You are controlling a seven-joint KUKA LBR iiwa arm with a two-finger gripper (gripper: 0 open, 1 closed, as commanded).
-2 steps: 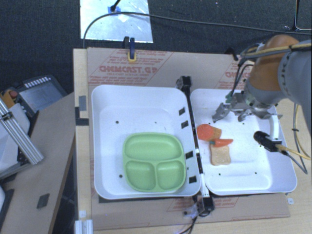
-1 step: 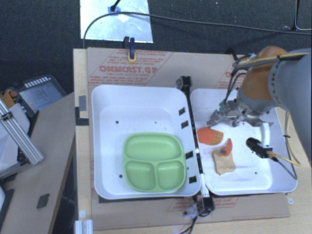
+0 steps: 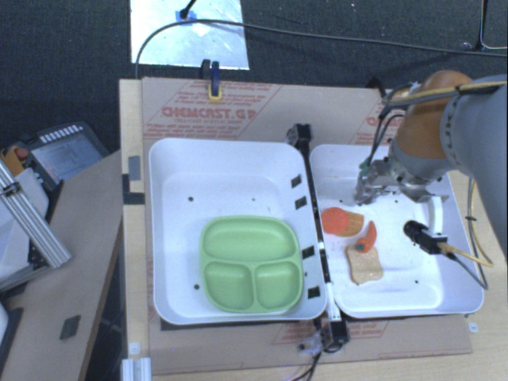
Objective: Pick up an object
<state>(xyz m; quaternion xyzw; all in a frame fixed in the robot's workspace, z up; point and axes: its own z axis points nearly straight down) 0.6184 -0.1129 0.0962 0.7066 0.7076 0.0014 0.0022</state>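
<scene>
Gripper (image 3: 367, 190) poised just above-right of orange toy piece (image 3: 342, 221) in right bin (image 3: 397, 296) — apparently lined up for descent; finger spacing — cannot tell, nothing visibly clamped.

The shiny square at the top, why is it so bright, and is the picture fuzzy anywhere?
Camera view: the silver sheet throws light back as glare; the white bins look evenly lit with soft shadows; the gripper is slightly blurred, while the green tray looks sharp.
</scene>
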